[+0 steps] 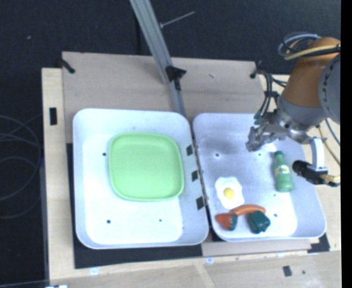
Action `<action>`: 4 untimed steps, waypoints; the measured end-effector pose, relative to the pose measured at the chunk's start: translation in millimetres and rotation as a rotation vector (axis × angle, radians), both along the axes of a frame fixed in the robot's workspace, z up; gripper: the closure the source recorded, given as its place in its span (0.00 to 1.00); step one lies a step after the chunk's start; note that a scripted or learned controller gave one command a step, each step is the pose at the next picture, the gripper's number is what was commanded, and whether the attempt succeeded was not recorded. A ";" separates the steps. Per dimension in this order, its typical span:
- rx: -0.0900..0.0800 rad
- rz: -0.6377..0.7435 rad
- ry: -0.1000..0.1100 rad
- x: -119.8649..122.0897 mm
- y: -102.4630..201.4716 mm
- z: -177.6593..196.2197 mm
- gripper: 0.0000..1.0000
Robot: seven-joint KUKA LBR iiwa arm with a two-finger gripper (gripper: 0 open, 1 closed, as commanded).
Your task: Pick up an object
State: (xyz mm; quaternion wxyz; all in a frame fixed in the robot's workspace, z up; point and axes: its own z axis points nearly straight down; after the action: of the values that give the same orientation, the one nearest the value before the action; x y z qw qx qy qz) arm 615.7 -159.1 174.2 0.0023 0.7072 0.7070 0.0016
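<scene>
White right bin [209, 161] — tool [255, 141] near its far edge, grip unreadable — bare floor around, green bottle [282, 173] beside.

Two shallow white plastic bins sit side by side on one table [122, 83]: the left bin [89, 221] and the right bin [224, 131]. The left bin holds one square light-green plastic plate [146, 165]. The right bin holds five things: one green bottle [282, 173], one toy fried egg [229, 192], one orange-red toy sausage [247, 209], one small red toy piece [226, 221] and one dark teal toy piece [259, 222].
</scene>
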 end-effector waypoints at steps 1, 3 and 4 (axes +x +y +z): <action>0.000 -0.001 0.000 -7.6 -6.0 51.0 1.00; 0.001 0.002 0.006 -25.8 39.9 87.5 1.00; 0.002 0.004 0.004 -40.8 90.6 92.1 1.00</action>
State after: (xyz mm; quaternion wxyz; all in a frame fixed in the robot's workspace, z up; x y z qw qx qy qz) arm 574.8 -68.5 266.3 0.0002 0.7057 0.7085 0.0008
